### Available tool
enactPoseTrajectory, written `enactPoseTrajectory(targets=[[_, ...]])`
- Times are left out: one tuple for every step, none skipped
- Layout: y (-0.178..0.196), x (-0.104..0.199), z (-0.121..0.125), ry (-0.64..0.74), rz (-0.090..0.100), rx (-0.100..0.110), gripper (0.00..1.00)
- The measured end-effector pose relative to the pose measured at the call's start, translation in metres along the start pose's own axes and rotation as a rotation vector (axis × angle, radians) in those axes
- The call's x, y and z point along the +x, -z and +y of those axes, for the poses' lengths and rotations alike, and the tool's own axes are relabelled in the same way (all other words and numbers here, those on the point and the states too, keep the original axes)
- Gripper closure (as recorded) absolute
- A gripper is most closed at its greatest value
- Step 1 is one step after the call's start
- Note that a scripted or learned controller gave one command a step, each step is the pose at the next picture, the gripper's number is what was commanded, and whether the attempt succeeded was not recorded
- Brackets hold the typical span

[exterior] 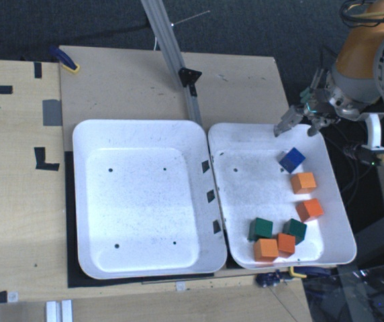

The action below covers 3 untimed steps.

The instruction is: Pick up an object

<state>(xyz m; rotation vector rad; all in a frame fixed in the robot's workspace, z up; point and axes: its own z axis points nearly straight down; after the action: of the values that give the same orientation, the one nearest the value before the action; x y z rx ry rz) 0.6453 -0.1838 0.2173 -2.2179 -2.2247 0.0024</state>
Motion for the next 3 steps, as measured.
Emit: enactPoseTrajectory(targets=[[0.0,0.0,0.0,0.0,-0.001,0.001,0.0],[-0.055,0.0,-0.011,-0.001,0.001,0.006,0.0],[-0.097,0.006,-0.011,-0.001,-0.006,-0.005,0.0]])
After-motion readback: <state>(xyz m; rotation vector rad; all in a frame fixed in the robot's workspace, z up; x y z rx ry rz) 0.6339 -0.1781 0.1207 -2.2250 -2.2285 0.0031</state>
